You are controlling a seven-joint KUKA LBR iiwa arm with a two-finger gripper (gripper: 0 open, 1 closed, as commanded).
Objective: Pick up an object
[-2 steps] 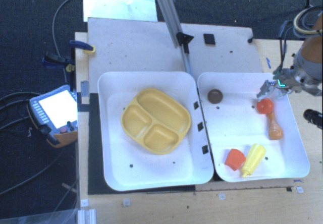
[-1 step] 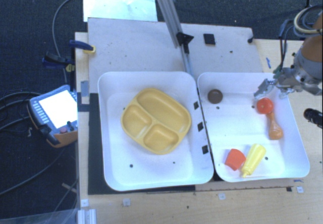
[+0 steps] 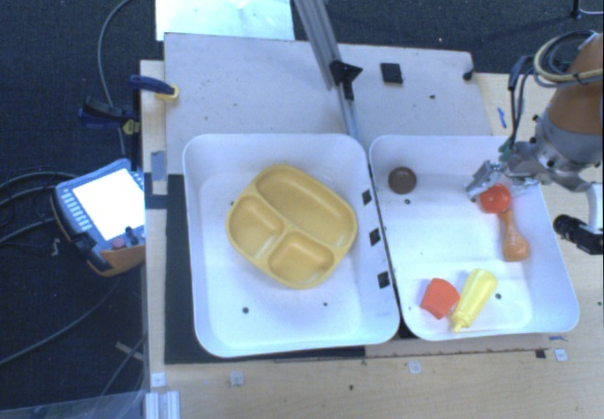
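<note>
The right bin (image 3: 547, 313) holds a brown ball (image 3: 403, 180), a red block (image 3: 439, 298), a yellow bottle-shaped toy (image 3: 474, 298), and a toy with a red round head (image 3: 494, 199) and an orange pear-shaped body (image 3: 514, 242). My gripper (image 3: 493, 183) hangs at the bin's upper right, directly over and touching or nearly touching the red head. Whether that toy is held cannot be judged from this angle. A yellow divided plate (image 3: 293, 226) lies in the left bin (image 3: 212, 313).
The arm's grey body with its orange band (image 3: 571, 115) comes in over the bench's right edge. A slanted metal pole (image 3: 316, 11) crosses above the bins' divide. A tablet-like pendant (image 3: 99, 214) and cables lie on the floor at left.
</note>
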